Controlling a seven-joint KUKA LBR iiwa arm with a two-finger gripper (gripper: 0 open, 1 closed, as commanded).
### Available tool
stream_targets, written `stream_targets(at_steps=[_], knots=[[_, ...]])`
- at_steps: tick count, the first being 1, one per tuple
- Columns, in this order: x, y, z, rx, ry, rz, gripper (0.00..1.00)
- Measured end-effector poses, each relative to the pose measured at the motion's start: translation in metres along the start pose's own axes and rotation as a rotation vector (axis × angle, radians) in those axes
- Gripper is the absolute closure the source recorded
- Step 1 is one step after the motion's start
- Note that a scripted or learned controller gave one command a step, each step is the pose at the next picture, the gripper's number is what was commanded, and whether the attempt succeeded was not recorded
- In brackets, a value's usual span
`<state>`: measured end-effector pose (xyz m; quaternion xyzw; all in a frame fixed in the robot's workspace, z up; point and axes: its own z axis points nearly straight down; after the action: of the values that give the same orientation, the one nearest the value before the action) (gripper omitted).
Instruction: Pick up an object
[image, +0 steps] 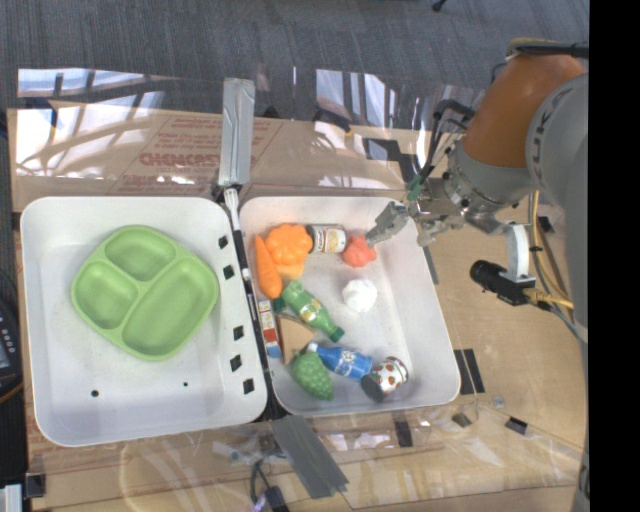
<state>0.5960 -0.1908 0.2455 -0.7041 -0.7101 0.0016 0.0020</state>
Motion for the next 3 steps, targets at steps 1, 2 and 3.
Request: stream_targets(at_steps=[1,2,3], knots=[[0.031,-0.001,0.129,0.001,0.0,-0.385,0.0],[0.059,-0.051,0.147,-0.016,-0.016,-0.53,0.0],[0.027,-0.116,0.07,-0.003,-0.002,-0.165,0.0]])
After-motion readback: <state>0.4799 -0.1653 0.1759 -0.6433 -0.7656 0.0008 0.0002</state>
